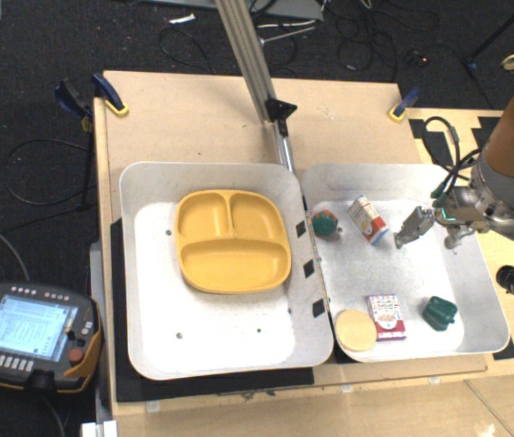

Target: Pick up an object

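My gripper (436, 229) hangs over the right side of the right bin (475, 271), open, with nothing between its fingers. To its left lies a small red, white and blue carton (367, 219), apart from the left finger (413, 227). A small green and red item (326, 223) rests near that bin's left wall. Toward the front edge lie a round tan disc (357, 330), a small red box (386, 317) touching it, and a dark green object (439, 312).
The left bin (147, 317) holds a yellow divided plate (233, 241). A slanted metal pole (252, 53) rises from the back of the bench between the bins. A teach pendant (29, 335) lies on the floor at the left.
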Controlling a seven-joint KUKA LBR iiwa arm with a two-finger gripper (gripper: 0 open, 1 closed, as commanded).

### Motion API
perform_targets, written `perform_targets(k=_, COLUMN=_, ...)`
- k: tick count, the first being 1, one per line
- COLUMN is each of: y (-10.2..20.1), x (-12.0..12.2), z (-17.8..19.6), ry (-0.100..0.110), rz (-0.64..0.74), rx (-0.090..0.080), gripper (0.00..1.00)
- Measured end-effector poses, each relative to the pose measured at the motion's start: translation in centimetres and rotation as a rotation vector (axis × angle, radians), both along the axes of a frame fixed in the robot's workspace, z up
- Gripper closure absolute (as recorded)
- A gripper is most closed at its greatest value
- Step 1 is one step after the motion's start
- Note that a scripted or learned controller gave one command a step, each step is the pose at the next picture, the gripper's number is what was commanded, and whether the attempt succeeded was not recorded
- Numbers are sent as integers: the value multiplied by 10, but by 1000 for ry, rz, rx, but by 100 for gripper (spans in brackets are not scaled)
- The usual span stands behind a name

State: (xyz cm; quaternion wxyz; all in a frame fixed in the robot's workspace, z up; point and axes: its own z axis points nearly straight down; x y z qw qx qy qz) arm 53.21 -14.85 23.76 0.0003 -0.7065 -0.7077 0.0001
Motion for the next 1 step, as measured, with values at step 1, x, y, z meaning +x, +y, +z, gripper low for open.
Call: perform_targets(k=1, y=0, x=0, z=0, ry=0, rz=-1, rx=0, gripper=0)
